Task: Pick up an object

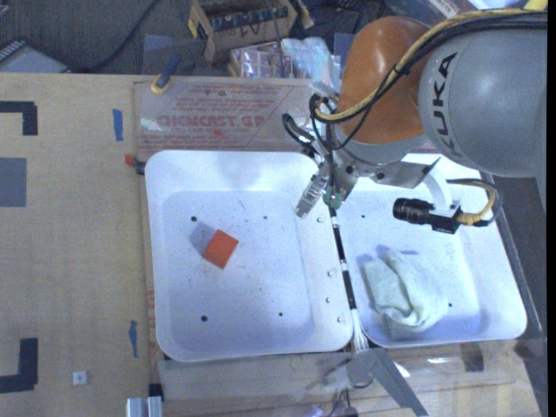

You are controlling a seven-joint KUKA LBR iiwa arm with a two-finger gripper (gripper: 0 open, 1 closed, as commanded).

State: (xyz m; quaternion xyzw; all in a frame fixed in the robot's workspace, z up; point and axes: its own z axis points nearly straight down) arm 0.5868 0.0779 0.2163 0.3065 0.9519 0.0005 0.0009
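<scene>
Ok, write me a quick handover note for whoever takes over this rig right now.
End effector: hangs over the seam between the two bins, nothing seen between its fingers.
Orange block: lies in the left bin, apart from the arm.
Pale cloth: lies crumpled in the right bin.
Done: nothing picked up yet.
Left: choose an object, descend, grasp and lift it.

A grey robot arm [486, 85] with an orange band [382, 76] above the wrist reaches in from the right (yellow and black cables loop around it). Its gripper [319, 200] points down and left, holding nothing.
</scene>
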